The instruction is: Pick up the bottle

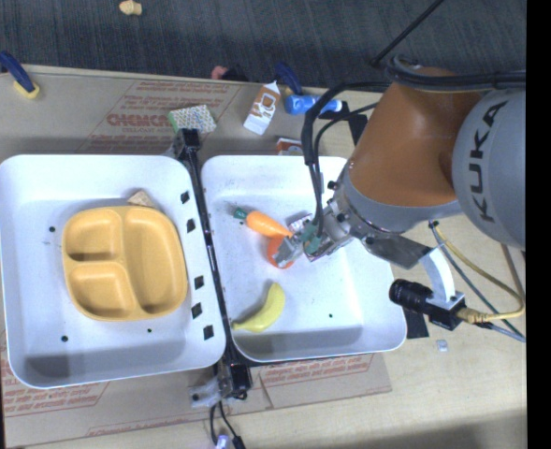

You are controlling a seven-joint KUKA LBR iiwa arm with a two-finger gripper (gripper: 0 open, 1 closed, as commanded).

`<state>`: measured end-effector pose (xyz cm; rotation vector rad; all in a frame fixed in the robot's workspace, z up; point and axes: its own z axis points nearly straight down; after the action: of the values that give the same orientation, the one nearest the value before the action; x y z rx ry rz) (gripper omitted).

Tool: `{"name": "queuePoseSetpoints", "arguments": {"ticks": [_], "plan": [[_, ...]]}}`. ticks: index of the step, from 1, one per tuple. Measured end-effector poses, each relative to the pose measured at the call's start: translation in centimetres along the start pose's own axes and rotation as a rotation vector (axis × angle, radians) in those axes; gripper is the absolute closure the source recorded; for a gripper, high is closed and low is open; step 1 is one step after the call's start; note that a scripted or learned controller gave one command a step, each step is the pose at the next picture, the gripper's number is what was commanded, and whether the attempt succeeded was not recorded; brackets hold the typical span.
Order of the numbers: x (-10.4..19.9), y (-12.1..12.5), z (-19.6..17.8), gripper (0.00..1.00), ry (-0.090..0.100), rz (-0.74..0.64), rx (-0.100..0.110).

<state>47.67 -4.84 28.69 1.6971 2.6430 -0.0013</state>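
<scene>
- gripper (298, 243) down in right bin (369, 330), over an orange item (280, 253); can't tell its state
- bottle not identifiable; confirm target before closing
- avoid carrot (264, 223), banana (263, 311)

Grey arm (434, 166) reaching from right, gripper (298, 243) lowered

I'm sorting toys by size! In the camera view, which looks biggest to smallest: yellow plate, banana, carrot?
1. Yellow divided plastic plate, clearly biggest.
2. Yellow toy banana and orange toy carrot look alike; the hand partly hides the carrot.
</scene>
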Motion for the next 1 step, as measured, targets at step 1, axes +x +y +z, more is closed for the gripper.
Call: {"name": "queuePoseSetpoints", "arguments": {"ticks": [1], "plan": [[4.04,1.75,9.56,1.00,0.003,-0.196,0.003]]}}
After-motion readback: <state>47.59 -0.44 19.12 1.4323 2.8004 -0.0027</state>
